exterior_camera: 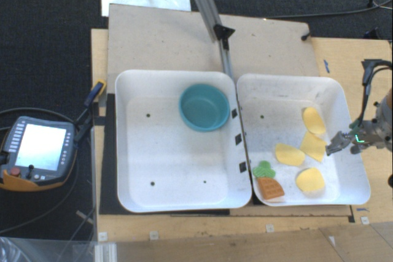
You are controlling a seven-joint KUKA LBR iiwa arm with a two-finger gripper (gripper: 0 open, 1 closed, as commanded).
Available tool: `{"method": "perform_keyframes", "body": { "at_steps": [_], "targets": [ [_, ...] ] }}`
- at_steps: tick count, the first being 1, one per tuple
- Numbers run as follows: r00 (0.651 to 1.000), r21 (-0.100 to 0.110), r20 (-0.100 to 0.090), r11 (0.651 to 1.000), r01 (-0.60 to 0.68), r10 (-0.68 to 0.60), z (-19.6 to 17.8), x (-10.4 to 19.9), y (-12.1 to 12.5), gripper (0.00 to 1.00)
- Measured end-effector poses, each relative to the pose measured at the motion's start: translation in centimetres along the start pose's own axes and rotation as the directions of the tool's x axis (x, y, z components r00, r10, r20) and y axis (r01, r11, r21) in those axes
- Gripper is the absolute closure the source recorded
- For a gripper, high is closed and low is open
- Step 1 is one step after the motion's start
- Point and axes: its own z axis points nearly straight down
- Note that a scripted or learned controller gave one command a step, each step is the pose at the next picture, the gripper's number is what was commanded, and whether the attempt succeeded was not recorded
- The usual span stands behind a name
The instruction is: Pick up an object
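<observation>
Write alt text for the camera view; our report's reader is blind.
The robot's hand reaches over the right bin, beside four yellow pieces and an orange-and-green toy. A teal bowl sits in the left bin.

Two bins sit side by side on the counter. The left bin holds a bowl near its back edge; the right bin holds chips and a carrot at its front-left corner.

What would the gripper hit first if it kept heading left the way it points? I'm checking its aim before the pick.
Likely the yellow piece just left of the gripper, though height is unclear from above.
</observation>
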Motion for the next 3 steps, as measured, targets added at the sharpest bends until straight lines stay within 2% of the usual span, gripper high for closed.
{"method": "perform_keyframes", "body": {
  "at_steps": [1, 3],
  "targets": [
    [1.0, 0.0, 0.0, 1.0, 0.0, 0.0, 0.0, 0.0, 0.0, 0.0],
    [1.0, 0.004, -0.001, 1.0, 0.0, 0.0, 11.1, -0.2, 0.0, 0.0]
  ]
}}
